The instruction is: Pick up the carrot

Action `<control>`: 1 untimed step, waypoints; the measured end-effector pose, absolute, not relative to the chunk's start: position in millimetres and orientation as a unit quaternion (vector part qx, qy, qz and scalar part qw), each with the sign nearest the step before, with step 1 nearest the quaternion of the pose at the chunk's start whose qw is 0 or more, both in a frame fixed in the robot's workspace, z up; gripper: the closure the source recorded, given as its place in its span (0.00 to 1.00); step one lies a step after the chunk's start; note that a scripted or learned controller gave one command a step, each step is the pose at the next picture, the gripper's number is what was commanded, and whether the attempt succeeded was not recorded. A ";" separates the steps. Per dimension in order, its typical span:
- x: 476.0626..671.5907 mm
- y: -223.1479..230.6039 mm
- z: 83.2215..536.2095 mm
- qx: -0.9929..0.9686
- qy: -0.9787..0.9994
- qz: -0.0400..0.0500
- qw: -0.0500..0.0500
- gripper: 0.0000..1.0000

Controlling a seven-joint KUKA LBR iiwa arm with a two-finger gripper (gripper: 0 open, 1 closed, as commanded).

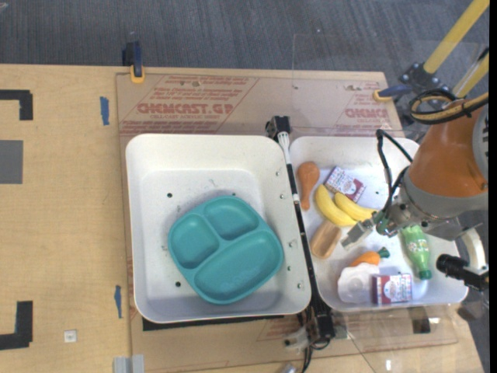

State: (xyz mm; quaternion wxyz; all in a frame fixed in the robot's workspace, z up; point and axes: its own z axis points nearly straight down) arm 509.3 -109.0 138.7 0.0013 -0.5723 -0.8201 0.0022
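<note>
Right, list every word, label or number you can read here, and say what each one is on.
"CHEMCAST GP": red print on the brown protective sheet behind the bins, repeated at its right end, where it is partly cut off.
Red-and-white packet by the bananas: label too small to read.
Red-and-white carton in the right bin: print blurred.
Green bottle: label unreadable.

Red "CHEMCAST GP" print — mirrored, on clear sheet [194, 99]
</note>
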 end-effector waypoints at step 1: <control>486.4 -114.2 94.6 -0.570 -0.821 -0.001 -0.003 0.00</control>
